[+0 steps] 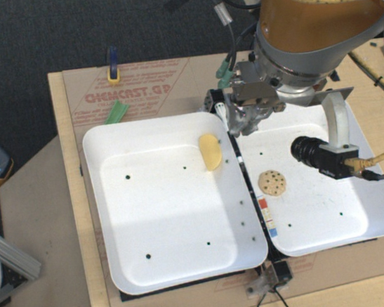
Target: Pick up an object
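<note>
The gripper [244,122] is seen at the upper centre of the frame, low over the shared rims at the back of the two bins. Whether the jaws are open or closed cannot be told; they are masked by the wrist hardware.

Left bin [113,196]: one pale yellow object [210,151], oblong and rounded, lying near its upper right corner, close to the divider and just left of and below the gripper. It is judged light, possibly soft or foam-like, with a smooth skin that may slip. A grasp across its narrow width, at mid-length, is advised.

Right bin [350,219]: a round speckled cookie [273,182], lying flat at centre left. It is judged thin, stiff and hard to get under; an edge pinch across its width would be needed. A small striped piece [267,217] lies along the left wall, below the cookie.

Nothing is seen held.
</note>
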